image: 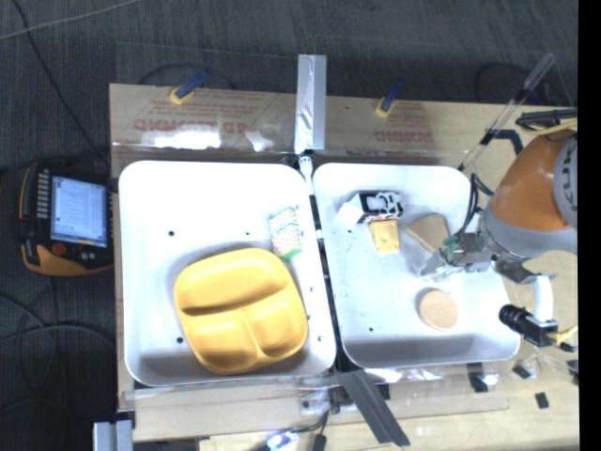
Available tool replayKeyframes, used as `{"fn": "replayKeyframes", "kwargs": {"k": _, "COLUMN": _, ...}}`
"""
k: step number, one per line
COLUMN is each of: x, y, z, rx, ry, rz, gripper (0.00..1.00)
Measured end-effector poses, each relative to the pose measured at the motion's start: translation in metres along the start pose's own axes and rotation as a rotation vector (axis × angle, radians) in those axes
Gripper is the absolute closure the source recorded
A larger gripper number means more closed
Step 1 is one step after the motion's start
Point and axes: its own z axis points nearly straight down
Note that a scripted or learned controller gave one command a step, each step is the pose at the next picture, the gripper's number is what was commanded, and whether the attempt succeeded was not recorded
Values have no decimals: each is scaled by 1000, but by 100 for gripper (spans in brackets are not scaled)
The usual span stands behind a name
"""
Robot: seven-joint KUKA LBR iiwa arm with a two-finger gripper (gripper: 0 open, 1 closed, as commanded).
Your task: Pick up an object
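Several items crowd the right white bin (394,350): gripper (449,252), finger state unreadable, seemingly over a tan angular piece (427,230); may snag the neighbouring round cork-coloured disc (438,309).

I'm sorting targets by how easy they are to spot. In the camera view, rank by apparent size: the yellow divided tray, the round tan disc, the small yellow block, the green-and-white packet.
Largest to smallest:
1. yellow divided tray, by far
2. round tan disc
3. green-and-white packet and small yellow block: too alike to rank

We look down at a slant from above the bench, both shallow white plastic bins (141,252) in frame.
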Motion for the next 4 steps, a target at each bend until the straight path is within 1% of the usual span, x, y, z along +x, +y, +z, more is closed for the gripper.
{"fn": "replayKeyframes", "kwargs": {"k": 1, "x": 0, "y": 0, "z": 0, "rx": 0, "ry": 0, "rz": 0, "gripper": 0}}
{"fn": "replayKeyframes", "kwargs": {"k": 2, "x": -8, "y": -7, "z": 0, "rx": 12, "ry": -3, "rz": -166, "gripper": 0}}
{"fn": "replayKeyframes", "kwargs": {"k": 3, "x": 24, "y": 82, "z": -27, "rx": 10, "ry": -2, "rz": -210, "gripper": 0}}
{"fn": "replayKeyframes", "kwargs": {"k": 4, "x": 59, "y": 132, "z": 14, "rx": 24, "ry": 2, "rz": -214, "gripper": 0}}
